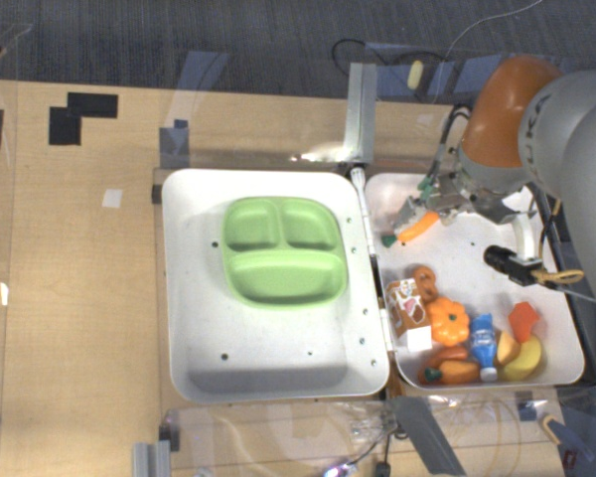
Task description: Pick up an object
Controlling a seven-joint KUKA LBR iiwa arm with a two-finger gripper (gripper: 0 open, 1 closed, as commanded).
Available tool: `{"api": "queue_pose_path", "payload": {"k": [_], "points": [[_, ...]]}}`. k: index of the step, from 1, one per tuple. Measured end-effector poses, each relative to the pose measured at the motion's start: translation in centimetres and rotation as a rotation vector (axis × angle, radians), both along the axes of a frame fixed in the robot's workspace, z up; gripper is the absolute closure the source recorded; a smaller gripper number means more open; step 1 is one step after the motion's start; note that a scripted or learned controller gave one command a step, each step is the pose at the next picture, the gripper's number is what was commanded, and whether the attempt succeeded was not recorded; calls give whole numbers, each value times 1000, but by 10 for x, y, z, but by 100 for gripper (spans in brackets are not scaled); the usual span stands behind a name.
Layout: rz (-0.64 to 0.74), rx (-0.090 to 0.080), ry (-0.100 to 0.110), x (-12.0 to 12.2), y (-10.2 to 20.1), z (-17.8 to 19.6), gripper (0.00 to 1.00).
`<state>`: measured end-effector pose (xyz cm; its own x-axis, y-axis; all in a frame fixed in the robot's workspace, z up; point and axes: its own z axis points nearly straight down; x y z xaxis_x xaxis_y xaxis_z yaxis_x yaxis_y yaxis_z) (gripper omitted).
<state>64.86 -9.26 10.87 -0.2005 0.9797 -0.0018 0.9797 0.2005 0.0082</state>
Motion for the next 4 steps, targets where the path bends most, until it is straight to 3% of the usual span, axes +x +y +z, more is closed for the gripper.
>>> {"api": "queue_pose_path", "payload": {"k": [1, 2, 3, 4], "points": [[-101, 2, 0, 5, 3, -21, 0], [-98, 3, -4, 6, 4, -8, 100], [-71, 2, 1, -14, 71, 92, 100], [-66, 3, -5, -13, 72, 104, 100]]}}
